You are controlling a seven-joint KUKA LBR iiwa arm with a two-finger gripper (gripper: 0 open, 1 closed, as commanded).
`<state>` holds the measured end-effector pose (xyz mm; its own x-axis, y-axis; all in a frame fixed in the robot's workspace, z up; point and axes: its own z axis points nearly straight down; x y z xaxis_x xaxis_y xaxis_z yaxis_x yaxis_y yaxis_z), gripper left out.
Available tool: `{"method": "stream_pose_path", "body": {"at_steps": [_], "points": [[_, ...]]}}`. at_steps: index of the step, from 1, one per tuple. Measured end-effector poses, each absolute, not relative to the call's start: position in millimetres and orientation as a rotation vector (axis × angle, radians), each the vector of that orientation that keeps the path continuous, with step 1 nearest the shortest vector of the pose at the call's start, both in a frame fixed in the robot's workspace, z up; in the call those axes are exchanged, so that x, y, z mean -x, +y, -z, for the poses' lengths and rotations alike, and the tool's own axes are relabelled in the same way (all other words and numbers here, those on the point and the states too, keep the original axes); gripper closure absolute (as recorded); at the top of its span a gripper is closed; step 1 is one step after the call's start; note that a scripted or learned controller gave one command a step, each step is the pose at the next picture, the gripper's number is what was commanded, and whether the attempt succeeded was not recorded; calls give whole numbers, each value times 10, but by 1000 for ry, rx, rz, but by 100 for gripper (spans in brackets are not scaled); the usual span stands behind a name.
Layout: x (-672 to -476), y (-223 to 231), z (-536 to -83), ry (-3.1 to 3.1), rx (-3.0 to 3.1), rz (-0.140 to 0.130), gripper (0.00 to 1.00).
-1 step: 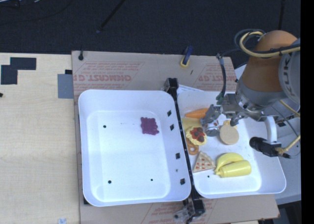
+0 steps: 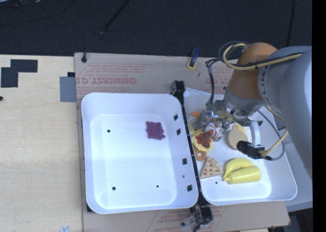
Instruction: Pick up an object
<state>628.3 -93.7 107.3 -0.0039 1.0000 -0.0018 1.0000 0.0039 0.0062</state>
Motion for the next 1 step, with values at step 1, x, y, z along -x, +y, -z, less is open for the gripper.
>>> {"method": "stream_pose_path", "body": {"at_steps": [1], "points": [[-6443,-1002,-874,2228,-2217,0,0]]}}
